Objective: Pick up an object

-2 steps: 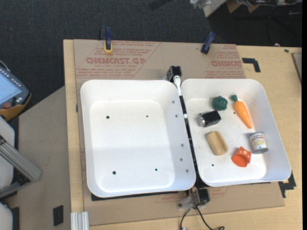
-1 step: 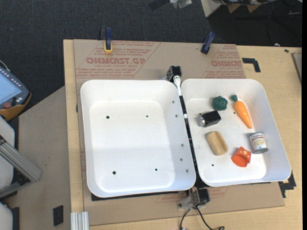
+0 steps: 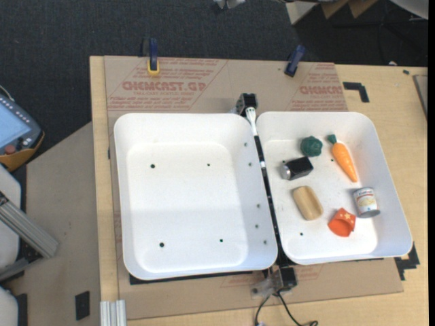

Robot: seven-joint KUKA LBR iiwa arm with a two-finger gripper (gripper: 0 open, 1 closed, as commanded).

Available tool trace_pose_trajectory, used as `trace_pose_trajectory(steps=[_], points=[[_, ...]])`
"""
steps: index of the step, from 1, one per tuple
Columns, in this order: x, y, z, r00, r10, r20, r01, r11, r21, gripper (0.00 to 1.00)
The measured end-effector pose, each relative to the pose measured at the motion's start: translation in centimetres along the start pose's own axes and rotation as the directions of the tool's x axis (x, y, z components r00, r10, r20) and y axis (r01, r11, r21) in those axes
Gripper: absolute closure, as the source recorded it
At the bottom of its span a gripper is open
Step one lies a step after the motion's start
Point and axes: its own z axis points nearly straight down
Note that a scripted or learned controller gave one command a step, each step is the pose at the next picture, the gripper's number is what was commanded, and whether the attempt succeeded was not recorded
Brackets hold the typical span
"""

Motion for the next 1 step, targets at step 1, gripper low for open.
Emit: trace_pose_trajectory(steps=[1], points=[[3.59, 0.04, 0.01, 1.0, 0.002, 0.001, -0.002, 1.0, 0.0, 1.0]])
